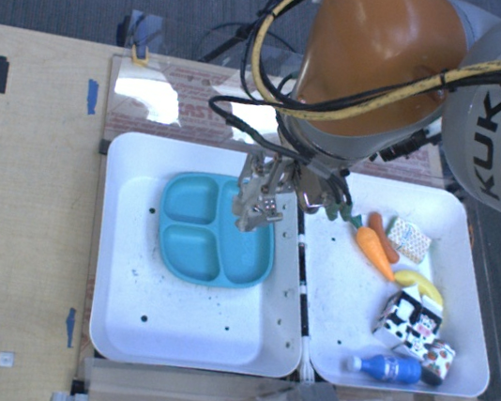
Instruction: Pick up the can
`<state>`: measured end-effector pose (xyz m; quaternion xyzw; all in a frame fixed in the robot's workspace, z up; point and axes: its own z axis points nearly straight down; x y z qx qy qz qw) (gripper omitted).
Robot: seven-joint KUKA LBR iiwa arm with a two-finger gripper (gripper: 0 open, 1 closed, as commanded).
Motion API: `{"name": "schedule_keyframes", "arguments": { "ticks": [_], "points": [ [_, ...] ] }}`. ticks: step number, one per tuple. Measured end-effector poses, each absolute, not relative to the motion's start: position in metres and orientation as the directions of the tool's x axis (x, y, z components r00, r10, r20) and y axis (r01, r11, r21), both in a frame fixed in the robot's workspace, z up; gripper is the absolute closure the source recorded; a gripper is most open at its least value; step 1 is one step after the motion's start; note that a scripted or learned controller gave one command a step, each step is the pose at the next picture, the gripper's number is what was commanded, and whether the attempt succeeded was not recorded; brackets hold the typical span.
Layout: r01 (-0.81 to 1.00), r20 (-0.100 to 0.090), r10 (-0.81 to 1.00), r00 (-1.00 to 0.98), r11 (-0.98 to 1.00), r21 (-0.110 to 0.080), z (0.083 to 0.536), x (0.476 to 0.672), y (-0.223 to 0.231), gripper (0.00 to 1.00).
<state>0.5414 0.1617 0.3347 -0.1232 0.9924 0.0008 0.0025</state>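
My gripper (pixel 259 208) hangs over the right side of a blue divided plate (pixel 196 243) in the left bin (pixel 117 315). A black-and-white patterned container (pixel 409 323), possibly the can, lies in the right bin (pixel 341 343) near its right wall, well away from the gripper. I cannot make out anything held in the gripper. The arm's orange band and grey wrist cover the back edge of both bins.
The right bin also holds a carrot (pixel 376 247), a small patterned box (pixel 409 240), a banana (pixel 420 287) and a blue bottle (pixel 386 368) lying at the front. A ridge (pixel 301 298) divides the two bins. Cables loop off the wrist.
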Motion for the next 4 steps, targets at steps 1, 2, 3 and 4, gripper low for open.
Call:
{"name": "schedule_keyframes", "arguments": {
  "ticks": [1,2,3,4],
  "points": [
    [-0.244,-0.005,-0.244,-0.97,0.97,0.001,0.335,0.541,0.162,0.0],
    [-0.15,-0.002,-0.15,-0.989,0.989,0.001,0.313,0.558,0.175,0.0],
    [-0.054,0.0,-0.054,-0.999,0.999,0.0,0.248,0.603,0.131,0.0],
    [0.183,0.001,0.183,-0.983,0.983,0.0,0.303,0.552,0.089,0.0]
  ]
}}
